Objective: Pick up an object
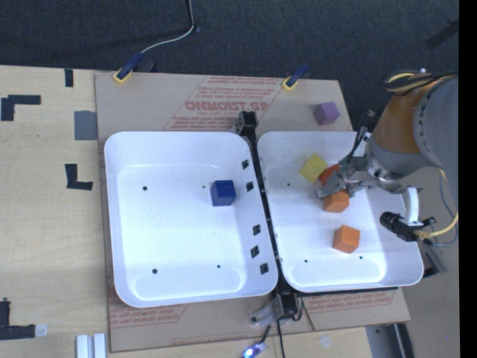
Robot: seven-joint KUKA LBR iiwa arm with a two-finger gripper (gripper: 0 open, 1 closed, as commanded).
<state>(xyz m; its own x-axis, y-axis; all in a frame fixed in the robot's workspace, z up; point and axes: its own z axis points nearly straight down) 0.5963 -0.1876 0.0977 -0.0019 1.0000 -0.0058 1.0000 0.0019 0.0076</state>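
Here the orange block point(337, 201) sits tilted beside another orange block point(346, 239).

A robot lab; clamped cardboard point(223, 107) under white bins point(119, 200); taped bench point(45, 200).

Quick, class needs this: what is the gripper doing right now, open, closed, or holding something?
Gripper: low in the right bin, at an orange block beside a yellow block; open or closed cannot be told.

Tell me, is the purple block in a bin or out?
Out. The purple block sits on the cardboard behind the right bin, past its rim.
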